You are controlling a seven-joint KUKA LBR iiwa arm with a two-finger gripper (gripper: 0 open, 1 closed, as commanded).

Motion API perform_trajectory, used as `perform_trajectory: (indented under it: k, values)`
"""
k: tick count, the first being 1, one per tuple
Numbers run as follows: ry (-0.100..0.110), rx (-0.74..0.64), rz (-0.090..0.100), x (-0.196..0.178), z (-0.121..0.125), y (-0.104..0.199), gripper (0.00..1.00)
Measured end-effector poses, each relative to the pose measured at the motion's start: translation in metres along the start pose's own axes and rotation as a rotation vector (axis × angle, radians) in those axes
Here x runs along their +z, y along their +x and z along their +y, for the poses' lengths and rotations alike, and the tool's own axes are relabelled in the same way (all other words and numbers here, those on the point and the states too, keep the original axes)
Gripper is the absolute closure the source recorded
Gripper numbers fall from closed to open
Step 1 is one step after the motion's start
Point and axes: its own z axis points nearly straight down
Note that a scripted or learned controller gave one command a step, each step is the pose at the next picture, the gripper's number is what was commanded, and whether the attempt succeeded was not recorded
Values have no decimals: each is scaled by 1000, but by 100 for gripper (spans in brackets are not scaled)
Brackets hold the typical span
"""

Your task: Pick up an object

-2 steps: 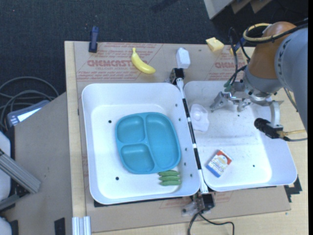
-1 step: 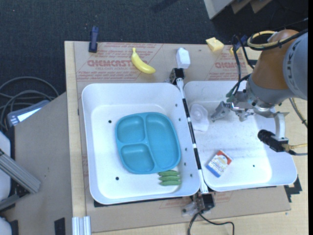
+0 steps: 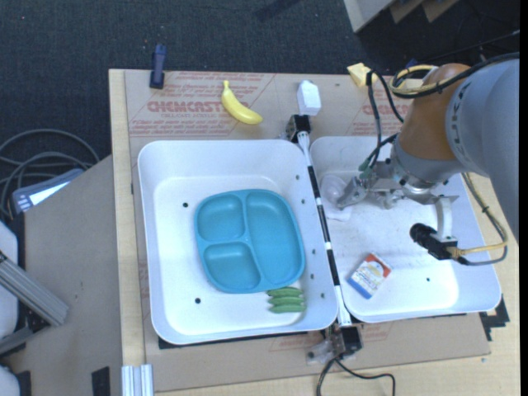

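Bench (image 3: 198, 97): cardboard-topped, printed lettering along the far side, bearing two shallow white bins side by side.

Left bin (image 3: 165, 246): holds a blue divided plate (image 3: 247, 239) near its centre; a green pea pod (image 3: 285, 299) lies just beside the plate's near right corner.

Right bin (image 3: 412, 299): holds a small box (image 3: 369, 275), white with blue and orange print, lying flat toward the near side.

Arm (image 3: 462, 122): grey with orange band, reaching in from the right over the far part of the right bin.

Gripper (image 3: 351, 195): low at the far left of the right bin, close to the wall dividing the bins; its opening cannot be told. The small box lies apart from it, nearer the camera and slightly right.

Outside the bins, on the bench's far side: a yellow banana (image 3: 238, 107)
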Motion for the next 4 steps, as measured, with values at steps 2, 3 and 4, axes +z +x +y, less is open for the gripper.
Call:
perform_trajectory:
  k: [2, 3, 4]
  values:
    - [2, 0, 0, -67, -36, -21, 0]
    - [1, 1, 0, 1, -64, 2, 0]
    - [2, 1, 0, 1, -106, -5, 0]
